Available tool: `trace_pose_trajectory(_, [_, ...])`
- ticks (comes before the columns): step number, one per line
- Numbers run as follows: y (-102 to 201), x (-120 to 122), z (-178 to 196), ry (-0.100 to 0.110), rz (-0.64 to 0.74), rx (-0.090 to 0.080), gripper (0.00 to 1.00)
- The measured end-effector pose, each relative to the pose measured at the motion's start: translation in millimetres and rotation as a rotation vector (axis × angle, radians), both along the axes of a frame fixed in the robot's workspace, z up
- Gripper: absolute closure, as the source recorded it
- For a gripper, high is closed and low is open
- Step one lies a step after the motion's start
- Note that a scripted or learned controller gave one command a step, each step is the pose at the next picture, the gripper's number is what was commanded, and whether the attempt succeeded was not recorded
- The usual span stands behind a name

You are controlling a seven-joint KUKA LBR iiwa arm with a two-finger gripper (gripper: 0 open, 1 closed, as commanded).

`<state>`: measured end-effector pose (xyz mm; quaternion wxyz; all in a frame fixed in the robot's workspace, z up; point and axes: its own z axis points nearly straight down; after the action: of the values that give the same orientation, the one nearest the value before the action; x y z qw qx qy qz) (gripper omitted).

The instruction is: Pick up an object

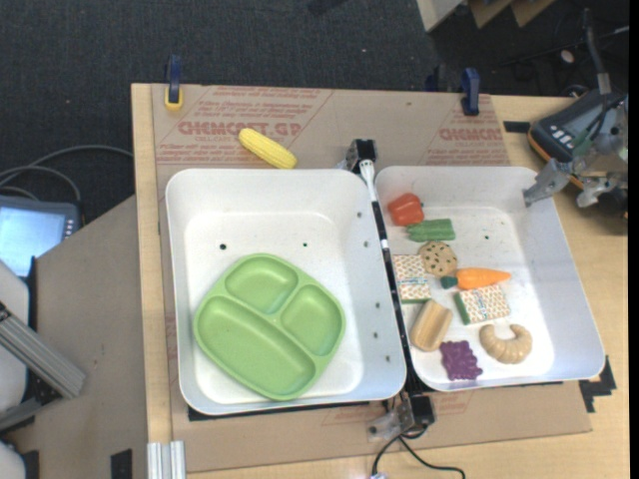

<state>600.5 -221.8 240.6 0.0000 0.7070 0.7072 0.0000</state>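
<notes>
The right bin (559, 267) holds several toy foods: a red pepper (404, 209), a green vegetable (431, 231), a round cookie (437, 258), an orange carrot (482, 278), two patterned crackers (412, 276), a tan bread roll (430, 324), a croissant (506, 342) and purple grapes (460, 359). My gripper (544, 183) hangs over that bin's far right corner, well apart from the food, at the end of the arm coming in from the right. Nothing is visible in it.
The left bin (200, 208) carries a green divided plate (270, 324). A yellow corn cob (267, 149) lies on the cardboard behind the left bin. Blue clamps (469, 90) hold the board's far edge.
</notes>
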Motion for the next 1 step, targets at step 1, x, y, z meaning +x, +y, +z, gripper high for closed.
trace_pose_trajectory(1, [16.1,-38.7,-112.4,0.013,-0.001,0.005,0.00])
